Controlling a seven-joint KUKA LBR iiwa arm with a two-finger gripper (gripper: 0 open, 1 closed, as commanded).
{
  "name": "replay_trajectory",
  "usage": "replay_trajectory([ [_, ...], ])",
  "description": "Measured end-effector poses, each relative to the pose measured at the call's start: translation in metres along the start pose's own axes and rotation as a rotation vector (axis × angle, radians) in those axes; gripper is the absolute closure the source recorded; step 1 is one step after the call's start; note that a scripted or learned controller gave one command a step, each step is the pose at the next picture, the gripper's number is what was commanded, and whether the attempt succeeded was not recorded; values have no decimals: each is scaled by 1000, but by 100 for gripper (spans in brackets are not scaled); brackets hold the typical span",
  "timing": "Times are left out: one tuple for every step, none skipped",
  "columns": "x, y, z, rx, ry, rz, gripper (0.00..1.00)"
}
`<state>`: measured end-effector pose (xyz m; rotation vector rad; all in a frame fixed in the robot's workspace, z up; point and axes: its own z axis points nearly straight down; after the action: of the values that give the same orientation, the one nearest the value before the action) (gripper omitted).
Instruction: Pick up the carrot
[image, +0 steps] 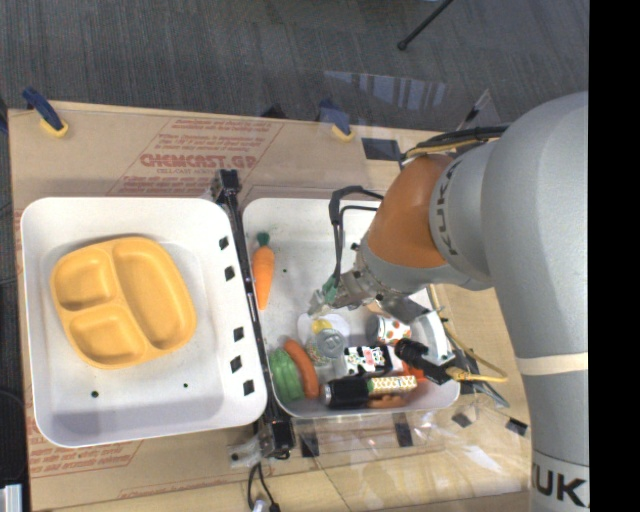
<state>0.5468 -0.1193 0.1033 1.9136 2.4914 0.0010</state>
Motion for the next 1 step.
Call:
replay_trajectory([
  [39, 23, -92, -5, -1, 178, 100],
])
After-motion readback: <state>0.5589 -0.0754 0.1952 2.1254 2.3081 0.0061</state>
